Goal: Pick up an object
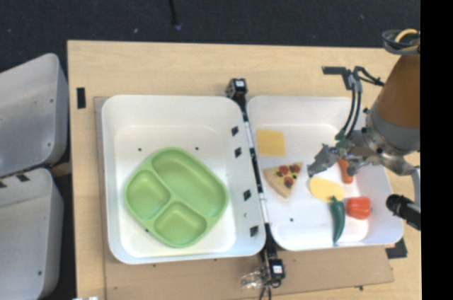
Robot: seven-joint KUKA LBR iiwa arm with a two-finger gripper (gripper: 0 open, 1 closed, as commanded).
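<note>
Five toy foods lie in the right bin (297, 111), mid-right of frame. Gripper (338, 163) is low over a small orange piece (345, 170), w/ the yellow slice (325, 188) just below; can't tell if it's clenched or released. Best approach: descend straight, center on the orange piece, avoid nudging the slice.

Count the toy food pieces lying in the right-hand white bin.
5, perhaps more under the arm: yellow square cheese slice, pizza wedge, yellow oval piece, green chilli pepper, red pepper.
</note>
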